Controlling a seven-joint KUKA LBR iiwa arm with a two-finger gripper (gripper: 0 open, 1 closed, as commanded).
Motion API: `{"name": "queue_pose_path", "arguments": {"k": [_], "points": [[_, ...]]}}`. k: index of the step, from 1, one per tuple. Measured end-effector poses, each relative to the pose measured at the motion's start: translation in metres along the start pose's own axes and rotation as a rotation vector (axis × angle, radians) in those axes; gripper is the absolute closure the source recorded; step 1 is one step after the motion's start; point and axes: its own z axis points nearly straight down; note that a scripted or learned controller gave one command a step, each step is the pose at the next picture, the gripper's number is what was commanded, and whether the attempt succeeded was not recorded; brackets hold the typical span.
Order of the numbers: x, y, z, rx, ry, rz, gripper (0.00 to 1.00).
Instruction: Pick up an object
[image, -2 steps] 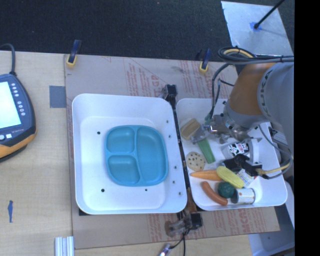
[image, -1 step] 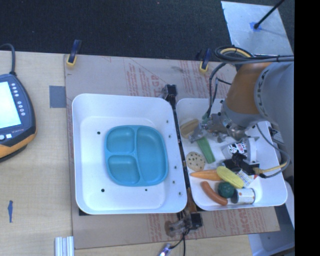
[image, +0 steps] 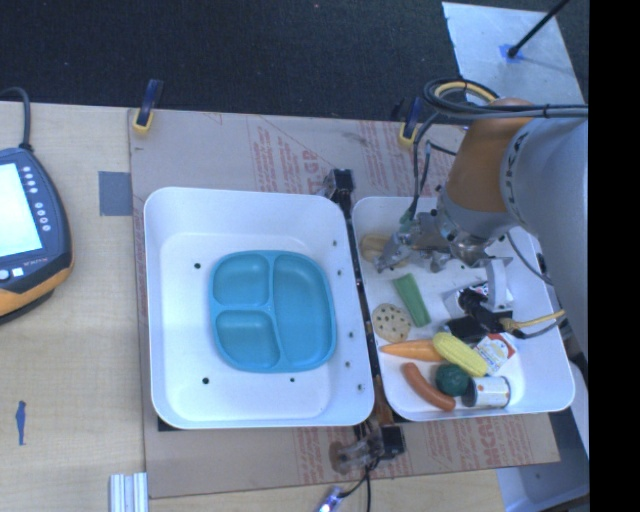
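**Q.** Which step was shown, and where was the thing to be picked?

**A.** The approach was judged to be in hand. The gripper (image: 432, 252) was seen low over the far part of the right bin (image: 535, 360), and nothing was seen held in it. Whether it was spread or pressed together could not be told. The green block (image: 411, 299) lay just near of it. A round cookie (image: 391, 321), a carrot (image: 410, 350), a corn cob (image: 458, 352) and a sausage (image: 427, 387) were crowded nearer.

**Q.** What was called for next, and what room was left?

**A.** A short move nearward and a descent over the green block were judged necessary. Bare floor was left around the block. The bin's left wall stood close by, so little room was allowed leftward. The left bin (image: 180, 300) was occupied by a blue divided plate (image: 272, 310).
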Motion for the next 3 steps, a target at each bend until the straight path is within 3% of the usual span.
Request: {"name": "queue_pose_path", "arguments": {"k": [1, 2, 3], "points": [[-0.007, -0.034, 0.001, 0.003, -0.001, 0.0, 0.0], [-0.012, -0.012, 0.0, 0.0, 0.0, 0.0, 0.0], [0.0, -0.028, 0.001, 0.003, -0.001, 0.0, 0.0]]}}
